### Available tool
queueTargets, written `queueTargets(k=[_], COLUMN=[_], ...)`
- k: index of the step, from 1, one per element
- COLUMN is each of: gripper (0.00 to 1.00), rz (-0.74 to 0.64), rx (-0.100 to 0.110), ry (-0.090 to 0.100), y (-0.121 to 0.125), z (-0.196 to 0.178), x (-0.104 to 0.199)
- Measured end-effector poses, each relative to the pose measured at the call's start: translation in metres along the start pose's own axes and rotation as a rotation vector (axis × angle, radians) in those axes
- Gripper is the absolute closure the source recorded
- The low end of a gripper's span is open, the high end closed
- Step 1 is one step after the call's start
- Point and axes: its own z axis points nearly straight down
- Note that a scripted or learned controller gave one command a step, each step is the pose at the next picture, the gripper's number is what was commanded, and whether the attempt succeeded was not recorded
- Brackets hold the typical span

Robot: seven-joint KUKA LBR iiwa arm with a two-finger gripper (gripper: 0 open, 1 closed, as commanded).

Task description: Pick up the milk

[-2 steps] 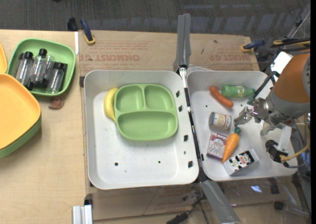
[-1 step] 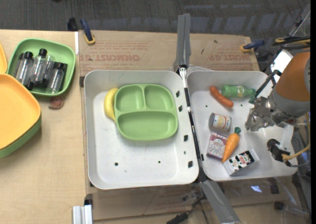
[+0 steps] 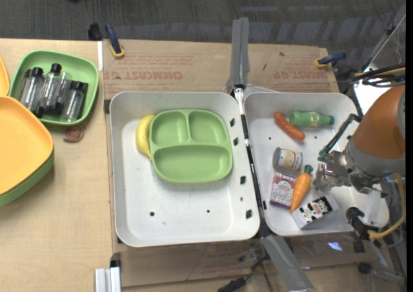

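Milk carton [image 3: 314, 211], cow-patterned, lies flat at near edge of right bin [image 3: 335, 105], just beside carrot [image 3: 301, 189] tip. Gripper [image 3: 324, 173] hovers above carton, right of carrot; finger state cannot tell. Can [image 3: 288, 158] and pink packet [image 3: 282, 190] left of carrot.

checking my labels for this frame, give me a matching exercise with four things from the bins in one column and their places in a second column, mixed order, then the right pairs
Things
1. green divided plate
2. green bottle
3. milk carton
4. carrot

Places
A. near the far edge of the right bin
B. in the left bin, against a yellow item
C. at the near edge of the right bin, close below the gripper
D. between the pink carton and the gripper

Pairs: 1-B, 2-A, 3-C, 4-D
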Motion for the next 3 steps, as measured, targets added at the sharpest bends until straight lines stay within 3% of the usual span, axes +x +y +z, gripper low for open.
queueTargets(k=[1, 2, 3], gripper=[1.0, 1.0, 1.0], rz=[-0.154, -0.224, -0.523], rx=[-0.003, -0.004, -0.014], ry=[-0.001, -0.002, -0.003], y=[0.007, 0.079, 0.139], z=[-0.001, -0.059, -0.015], x=[0.057, 0.012, 0.081])
